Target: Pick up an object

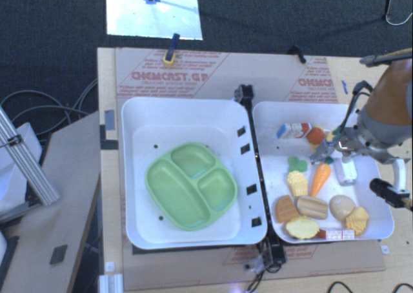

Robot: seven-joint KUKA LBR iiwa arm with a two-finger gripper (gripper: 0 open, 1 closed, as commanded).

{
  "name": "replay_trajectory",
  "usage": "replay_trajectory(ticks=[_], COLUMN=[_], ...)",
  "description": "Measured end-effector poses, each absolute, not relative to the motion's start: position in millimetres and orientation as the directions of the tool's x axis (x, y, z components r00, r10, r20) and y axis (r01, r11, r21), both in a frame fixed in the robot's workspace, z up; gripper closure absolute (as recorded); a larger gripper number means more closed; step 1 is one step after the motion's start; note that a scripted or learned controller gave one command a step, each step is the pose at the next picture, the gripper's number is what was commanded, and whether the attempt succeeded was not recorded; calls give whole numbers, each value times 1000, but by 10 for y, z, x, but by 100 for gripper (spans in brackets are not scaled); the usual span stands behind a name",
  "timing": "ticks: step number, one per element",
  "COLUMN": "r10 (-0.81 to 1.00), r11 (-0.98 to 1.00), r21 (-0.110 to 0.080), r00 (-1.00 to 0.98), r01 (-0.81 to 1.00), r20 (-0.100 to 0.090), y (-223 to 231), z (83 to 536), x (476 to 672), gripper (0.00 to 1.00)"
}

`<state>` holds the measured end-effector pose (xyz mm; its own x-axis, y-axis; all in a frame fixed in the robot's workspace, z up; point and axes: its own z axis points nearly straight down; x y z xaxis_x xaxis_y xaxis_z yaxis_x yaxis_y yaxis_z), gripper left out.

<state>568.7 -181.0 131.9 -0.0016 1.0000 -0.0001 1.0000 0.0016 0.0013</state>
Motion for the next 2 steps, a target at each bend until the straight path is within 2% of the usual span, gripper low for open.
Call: replay_trajectory(ticks=[1, 2], r10=[1000, 1000], r11=[4, 3], r21=[13, 10], r00=[-4, -3], r01=[1000, 1000], r20=[0, -1], y=[-1789, -1802], z=[1030, 1095], x=[5736, 5723], gripper=[0, 100])
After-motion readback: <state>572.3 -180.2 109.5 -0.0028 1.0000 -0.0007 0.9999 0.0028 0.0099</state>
